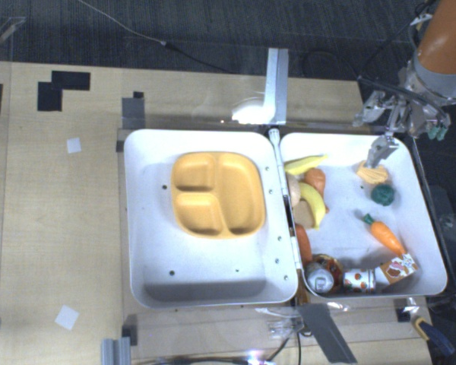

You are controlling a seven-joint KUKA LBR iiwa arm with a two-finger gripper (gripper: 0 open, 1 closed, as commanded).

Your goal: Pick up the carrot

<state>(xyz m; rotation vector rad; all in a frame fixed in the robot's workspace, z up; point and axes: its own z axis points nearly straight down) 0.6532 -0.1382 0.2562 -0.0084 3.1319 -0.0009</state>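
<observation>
While my claw hangs over the right bin's far end above a tan food piece, holding nothing, its spread unreadable, the carrot lies nearer the camera; I judge the approach unfinished: shift over it, descend.

A light wooden bench fills most of the overhead view, its far edge meeting a dark floor. Two shallow white bins sit directly on it side by side, touching along a shared middle edge: the left bin and the right bin. Elsewhere on the bench top lie black L-shaped marks near the far left corner, two small pale square patches on the left side, and an upright metal post standing just behind where the bins meet.
</observation>
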